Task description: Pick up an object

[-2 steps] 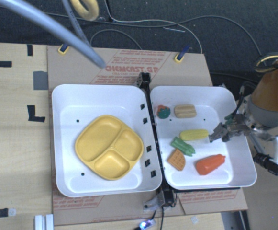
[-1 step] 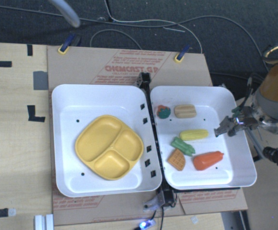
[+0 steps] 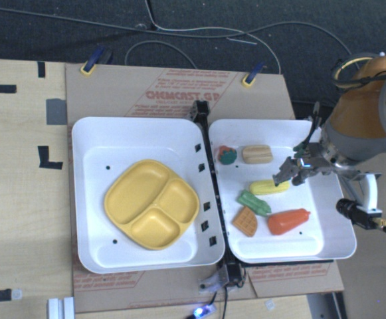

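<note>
Evidently the pick is not yet made: the hand (image 3: 291,173) sits low in the right bin (image 3: 335,244), its dark tip right at the right end of the yellow corn-like piece (image 3: 270,187), but nothing can be seen lifted or gripped between its parts, and whether it is spread or closed is too small and dark to tell. So I judge the task to be at the approach or closing stage, with the grasp, the lift and the carry all left to do. The likeliest target is that yellow piece, which lies near the middle of the right bin, touching the green pod (image 3: 254,203) just below it. Counting the right bin: one yellow piece, one green pod, one orange-red carrot (image 3: 288,221) toward the front, one brown waffle-like wedge (image 3: 245,222) beside the pod, one tan bread roll (image 3: 257,154) near the back wall, and one small red-and-teal item (image 3: 227,155) left of the roll, six things in all. The left bin (image 3: 86,198) holds one yellow divided plate (image 3: 152,203). There are two bins on the bench (image 3: 20,198) and one arm.
</note>
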